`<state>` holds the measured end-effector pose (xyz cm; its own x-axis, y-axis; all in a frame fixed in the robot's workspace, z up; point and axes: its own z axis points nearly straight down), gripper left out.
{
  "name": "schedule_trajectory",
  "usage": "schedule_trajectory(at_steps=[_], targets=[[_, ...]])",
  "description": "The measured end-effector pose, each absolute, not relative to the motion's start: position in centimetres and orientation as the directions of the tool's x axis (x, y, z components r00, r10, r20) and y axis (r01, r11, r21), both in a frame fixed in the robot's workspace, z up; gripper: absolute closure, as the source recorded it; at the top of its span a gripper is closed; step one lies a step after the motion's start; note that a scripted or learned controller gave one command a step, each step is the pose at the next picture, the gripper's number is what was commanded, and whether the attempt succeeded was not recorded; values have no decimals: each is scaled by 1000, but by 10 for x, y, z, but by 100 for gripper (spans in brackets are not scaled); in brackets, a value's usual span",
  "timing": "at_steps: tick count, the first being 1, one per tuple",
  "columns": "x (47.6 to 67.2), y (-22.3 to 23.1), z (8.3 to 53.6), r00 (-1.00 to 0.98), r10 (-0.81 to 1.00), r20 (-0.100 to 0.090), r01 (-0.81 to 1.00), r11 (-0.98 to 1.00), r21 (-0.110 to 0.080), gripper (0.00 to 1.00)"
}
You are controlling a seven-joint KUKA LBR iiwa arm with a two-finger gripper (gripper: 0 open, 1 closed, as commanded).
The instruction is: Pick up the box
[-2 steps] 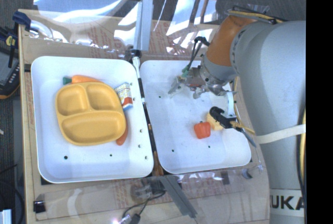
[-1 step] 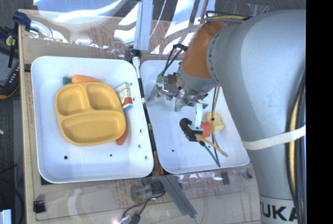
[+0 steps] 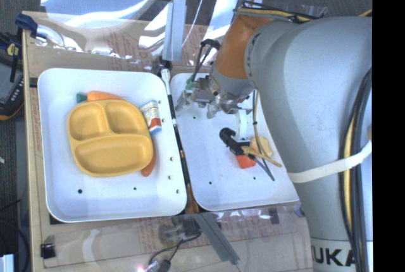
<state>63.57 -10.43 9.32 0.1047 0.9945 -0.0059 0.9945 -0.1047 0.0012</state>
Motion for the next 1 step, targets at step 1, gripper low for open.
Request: schedule_trajectory(at_steps=[1], targets=[[657,-154,120,251,968,0,968,-251,0,0]])
